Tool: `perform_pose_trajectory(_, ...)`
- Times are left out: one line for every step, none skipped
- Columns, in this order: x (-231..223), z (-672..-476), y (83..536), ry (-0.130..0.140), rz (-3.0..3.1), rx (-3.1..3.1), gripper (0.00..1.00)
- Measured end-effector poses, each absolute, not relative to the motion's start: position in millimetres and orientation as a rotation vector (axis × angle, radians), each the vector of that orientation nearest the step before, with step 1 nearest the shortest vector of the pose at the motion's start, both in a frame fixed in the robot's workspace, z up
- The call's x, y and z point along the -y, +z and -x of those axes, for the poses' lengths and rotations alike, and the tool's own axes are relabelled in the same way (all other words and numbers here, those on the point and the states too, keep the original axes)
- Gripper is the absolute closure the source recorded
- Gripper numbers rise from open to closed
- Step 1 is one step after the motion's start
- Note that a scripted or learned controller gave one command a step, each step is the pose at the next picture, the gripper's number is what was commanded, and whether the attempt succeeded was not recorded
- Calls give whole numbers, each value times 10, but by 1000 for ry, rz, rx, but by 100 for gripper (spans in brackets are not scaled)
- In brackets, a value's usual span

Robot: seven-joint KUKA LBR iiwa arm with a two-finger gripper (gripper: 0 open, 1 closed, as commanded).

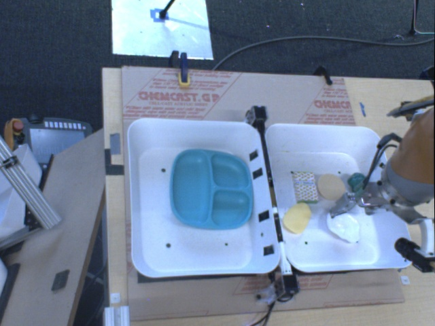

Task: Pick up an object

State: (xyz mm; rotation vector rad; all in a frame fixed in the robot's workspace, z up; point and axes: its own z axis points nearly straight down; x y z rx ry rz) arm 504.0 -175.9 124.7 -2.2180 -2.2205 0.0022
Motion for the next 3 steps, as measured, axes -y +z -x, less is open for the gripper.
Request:
perform_pose_trajectory(1755,-5048,831,-2,2221,2221,0)
perform_pose_trajectory(1784,-5101,1019,-13,2234,2232,100)
perform_pose_trajectory(1802,-5090,1653,-4,2221,2230,100)
